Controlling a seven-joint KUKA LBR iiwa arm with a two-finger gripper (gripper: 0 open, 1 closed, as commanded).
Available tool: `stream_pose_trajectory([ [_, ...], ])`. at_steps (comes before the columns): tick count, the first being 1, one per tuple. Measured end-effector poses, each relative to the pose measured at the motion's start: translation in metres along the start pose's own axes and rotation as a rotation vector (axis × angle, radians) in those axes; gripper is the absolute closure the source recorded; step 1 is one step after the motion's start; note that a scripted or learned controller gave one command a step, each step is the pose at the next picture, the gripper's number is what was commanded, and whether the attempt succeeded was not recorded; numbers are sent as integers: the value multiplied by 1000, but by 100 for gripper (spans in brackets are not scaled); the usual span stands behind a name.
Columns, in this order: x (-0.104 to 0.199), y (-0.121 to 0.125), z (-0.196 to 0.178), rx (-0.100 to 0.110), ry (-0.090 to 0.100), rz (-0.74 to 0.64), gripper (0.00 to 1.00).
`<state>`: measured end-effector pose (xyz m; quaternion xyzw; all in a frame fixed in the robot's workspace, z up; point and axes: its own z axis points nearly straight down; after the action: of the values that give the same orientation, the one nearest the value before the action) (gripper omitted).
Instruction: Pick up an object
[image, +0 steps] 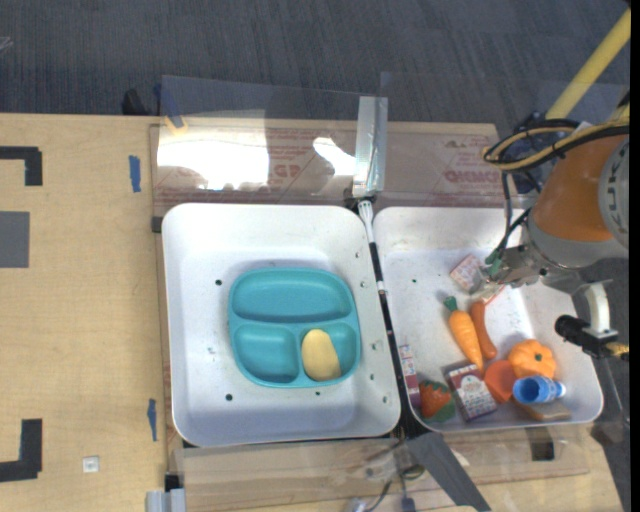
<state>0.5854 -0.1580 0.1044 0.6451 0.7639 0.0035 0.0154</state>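
Down at the near edge of the right bin (590, 405), the clutter is thick: a blue bottle (537, 390) lying against an orange pumpkin (531, 357), a small printed box (470, 388) beside them, and a red strawberry-like piece (434, 399) tucked by the divider. Tight pack, poor pickings for a clean grip. A step further back, the carrot (463, 333) lies with a second orange stick (482, 327) touching it. Further still, the gripper (494, 273) hangs low by a small pink packet (467, 270), well inside the bin; how far its jaws stand apart I cannot tell, and nothing shows between them. Best bet, I'd judge: go for the packet or the carrot, straddle across the narrow side, come straight down. Over in the left bin (190, 330), a teal tray (280, 295) cradles a yellow potato (320, 354), alone.
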Motion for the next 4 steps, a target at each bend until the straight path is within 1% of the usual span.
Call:
stream_pose_trajectory([
  [1, 45, -14, -7, 28, 25, -175, 100],
  [2, 109, 0, -103, 22, 20, -22, 100],
  [3, 108, -2, -100, 28, 20, -20, 0],
  [4, 39, -83, 7, 35, 20, 34, 0],
])
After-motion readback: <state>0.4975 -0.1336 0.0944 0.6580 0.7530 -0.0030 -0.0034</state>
